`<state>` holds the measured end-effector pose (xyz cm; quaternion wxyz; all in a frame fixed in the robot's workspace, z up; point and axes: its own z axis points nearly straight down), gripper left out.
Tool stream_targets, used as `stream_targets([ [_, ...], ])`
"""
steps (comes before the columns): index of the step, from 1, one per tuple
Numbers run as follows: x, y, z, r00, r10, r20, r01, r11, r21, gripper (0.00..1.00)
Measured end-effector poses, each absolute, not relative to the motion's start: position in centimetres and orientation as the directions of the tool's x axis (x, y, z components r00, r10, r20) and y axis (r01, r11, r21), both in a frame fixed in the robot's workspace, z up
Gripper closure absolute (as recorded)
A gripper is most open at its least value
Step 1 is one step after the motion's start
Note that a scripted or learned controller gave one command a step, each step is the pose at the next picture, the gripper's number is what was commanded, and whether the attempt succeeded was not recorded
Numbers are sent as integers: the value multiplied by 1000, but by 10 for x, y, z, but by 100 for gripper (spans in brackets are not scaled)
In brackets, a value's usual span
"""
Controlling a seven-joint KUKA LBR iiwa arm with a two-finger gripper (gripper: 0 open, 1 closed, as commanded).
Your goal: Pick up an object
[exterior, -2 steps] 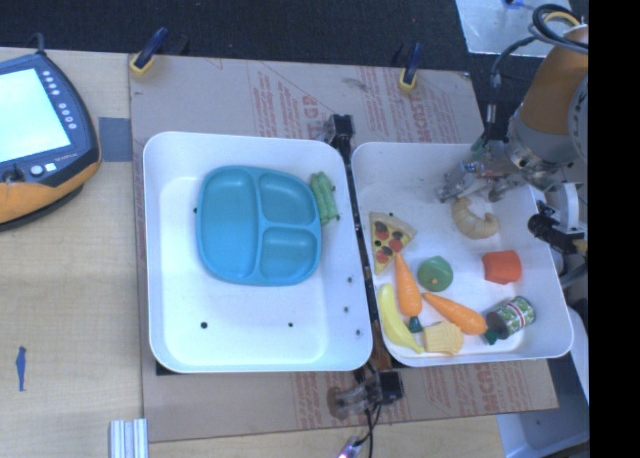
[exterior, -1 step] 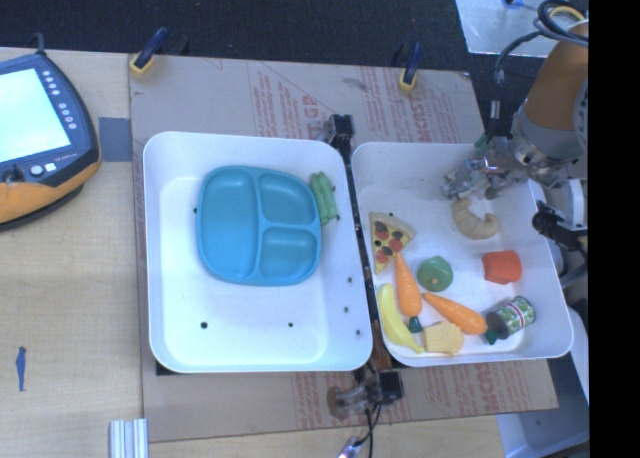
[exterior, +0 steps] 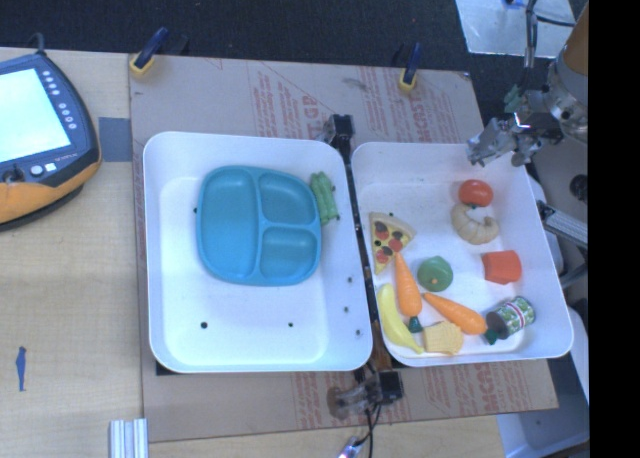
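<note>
- Two white bins sit side by side on the table (exterior: pixel 80 276); the right bin (exterior: pixel 545 346) holds all the small pieces, the left bin (exterior: pixel 250 346) holds a blue divided plate (exterior: pixel 262 224) with a green pod-like piece (exterior: pixel 324 196) touching its right edge.
- My gripper (exterior: pixel 497 141) hangs over the far right corner of the right bin, above the rim; whether it is released or clenched I cannot tell from this angle; nothing visible in it.
- Nearest candidates: a red tomato (exterior: pixel 476 191) resting against a pale bun-like piece (exterior: pixel 476 225), both just below my gripper; my pick would be the tomato.
- Handling, my judgement: looks like hollow plastic play food; light, stiff, smooth, so likely to squirt out of a pinch; best taken across its widest middle, coming straight down, clear of the bun.
- Look: round, glossy red, dark tuft on top.
- Others: an orange-red block (exterior: pixel 502 266), flat-sided and probably easiest to grip; a green round piece (exterior: pixel 435 273); two carrots (exterior: pixel 407 289); a pizza slice (exterior: pixel 388 236); a banana (exterior: pixel 392 321); a small can (exterior: pixel 514 315) lying on its side.
</note>
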<state>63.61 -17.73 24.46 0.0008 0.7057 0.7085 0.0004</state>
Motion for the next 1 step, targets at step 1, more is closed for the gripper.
stream_targets([
  [1, 635, -177, 243, -3, 1000, 0, 1000, 3, -2, 0],
])
